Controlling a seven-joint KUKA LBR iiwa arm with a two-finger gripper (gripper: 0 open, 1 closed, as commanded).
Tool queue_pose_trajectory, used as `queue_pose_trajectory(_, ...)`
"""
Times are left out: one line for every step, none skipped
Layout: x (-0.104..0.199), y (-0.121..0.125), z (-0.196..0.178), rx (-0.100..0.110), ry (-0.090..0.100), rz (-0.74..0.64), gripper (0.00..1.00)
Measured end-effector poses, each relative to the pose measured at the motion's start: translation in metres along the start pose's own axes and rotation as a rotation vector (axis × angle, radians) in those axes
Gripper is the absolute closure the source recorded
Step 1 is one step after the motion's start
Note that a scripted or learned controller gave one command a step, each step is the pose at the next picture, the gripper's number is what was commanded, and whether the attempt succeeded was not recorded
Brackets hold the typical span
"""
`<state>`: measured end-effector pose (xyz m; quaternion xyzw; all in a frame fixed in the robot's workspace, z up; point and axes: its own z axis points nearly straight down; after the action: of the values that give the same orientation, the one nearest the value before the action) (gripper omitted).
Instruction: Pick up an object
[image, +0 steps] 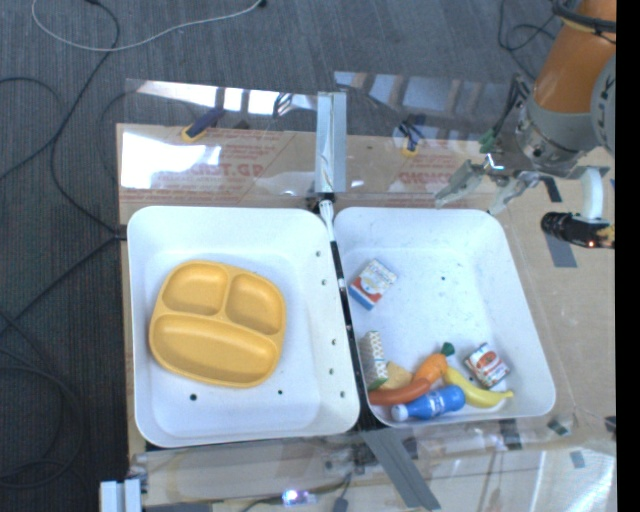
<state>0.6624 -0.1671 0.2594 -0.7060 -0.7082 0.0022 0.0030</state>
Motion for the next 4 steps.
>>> queue_pose_trajectory(-0.015, -0.115, 0.14, -0.001, 0.002, -0.371, 0.0)
queue_pose_trajectory(-0.056, -0.153, 0.166, -0.031, -0.014, -0.499, 0.0)
queue_pose_trajectory(-0.058, -0.15, 0.16, -0.037, -0.022, -0.497, 1.0)
queue_pose_trajectory(-0.058, -0.15, 0.16, -0.036, -0.022, -0.497, 0.0)
